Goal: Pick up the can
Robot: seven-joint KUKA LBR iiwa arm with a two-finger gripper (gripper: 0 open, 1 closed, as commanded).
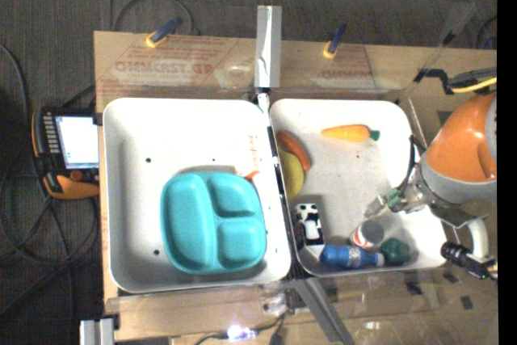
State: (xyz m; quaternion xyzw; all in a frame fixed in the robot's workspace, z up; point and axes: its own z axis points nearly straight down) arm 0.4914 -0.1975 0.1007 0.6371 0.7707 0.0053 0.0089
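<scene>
The can, small and silvery with a red band, stands in the right bin near its front wall. It touches the blue bottle that lies along that wall. My gripper hangs just above and to the right of the can, below the orange band of the arm. Its tip is close to the can's upper right side, and whether the two touch is too blurred to tell. Nothing shows between the gripper and the can.
In the right bin lie a carrot at the back, a banana and an orange-red item at the left wall, a black-and-white object, and a dark green object. A teal divided plate sits in the left bin.
</scene>
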